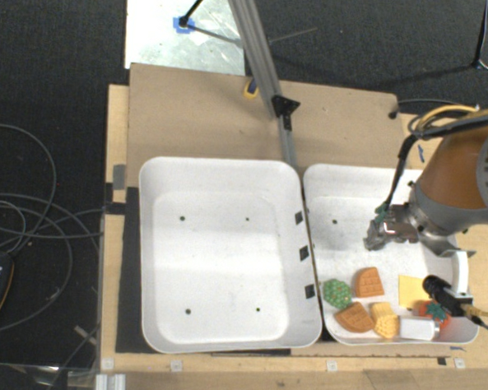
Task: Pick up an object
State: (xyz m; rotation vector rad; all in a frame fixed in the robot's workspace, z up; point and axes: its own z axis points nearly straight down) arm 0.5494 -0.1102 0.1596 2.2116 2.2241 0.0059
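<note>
— Black carpet (54, 71) lies under a cardboard-topped bench (339, 122). Cables (29, 210) trail at the left.

— And the bins?

— Left bin (224, 255) beside right bin (342, 204); toy food (368, 301) sits along its near edge. The gripper (382, 234) hangs above bare floor; I cannot tell its opening.

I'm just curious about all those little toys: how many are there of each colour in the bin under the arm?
Orange: 2, one and another
Yellow: 3, at and
Green: 1
White: 1
Red, partly hidden: 1
Total: 8 that I can make out.
</note>
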